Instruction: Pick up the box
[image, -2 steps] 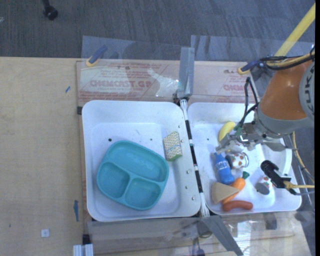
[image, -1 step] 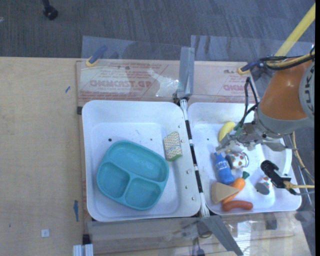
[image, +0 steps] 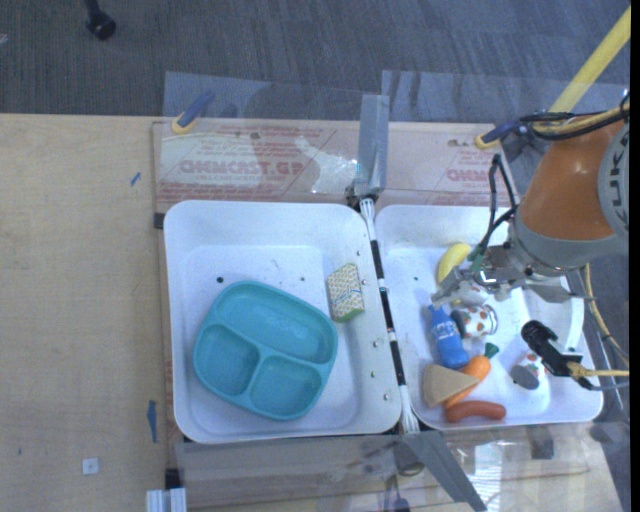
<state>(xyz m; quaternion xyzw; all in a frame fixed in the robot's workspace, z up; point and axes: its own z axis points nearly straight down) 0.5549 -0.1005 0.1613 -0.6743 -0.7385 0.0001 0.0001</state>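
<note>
The box (image: 345, 291) is a small block with a yellow-green pattern. It lies in the left bin (image: 190, 240), close to that bin's right wall and just past the upper right corner of a teal plate. My gripper (image: 470, 287) hangs over the right bin (image: 410, 235), well to the right of the box and across the divider. It sits among the toys there, beside a yellow piece (image: 452, 262) and above a blue bottle (image: 447, 336). Nothing shows between the gripper and the box.
A teal divided plate (image: 262, 348) takes up the lower left bin. The right bin holds a white red-dotted toy (image: 480, 320), a tan wedge (image: 444, 383), an orange carrot (image: 477, 367), a red sausage (image: 475, 410) and a grey piece (image: 526, 373).
</note>
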